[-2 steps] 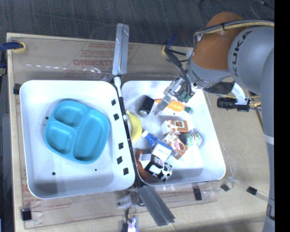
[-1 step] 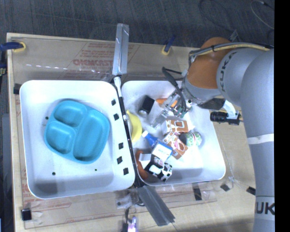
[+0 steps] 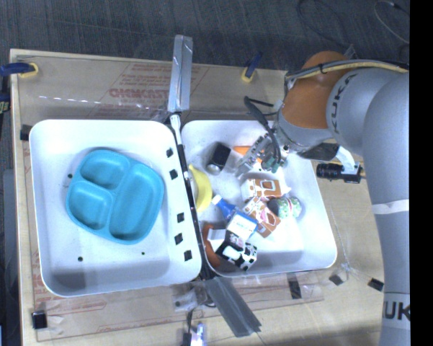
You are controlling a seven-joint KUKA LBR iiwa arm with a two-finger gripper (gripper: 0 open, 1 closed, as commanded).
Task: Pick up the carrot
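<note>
Two white bins point(image 3: 57, 265) sit on the worktop point(image 3: 94, 78). One blue divided tray point(image 3: 115, 195) lies left of the centre divider; right of it, one banana point(image 3: 200, 186) and one black cup point(image 3: 217, 156).

Two shallow white plastic bins point(image 3: 57, 265) look smooth and faintly glossy. The sky-blue plastic divided tray point(image 3: 115, 195) on the left shines softly. The grey arm casing point(image 3: 375, 128) looks matt.

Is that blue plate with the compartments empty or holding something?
Empty. The blue plate lies alone in the left bin, its compartments showing only bare blue.
</note>
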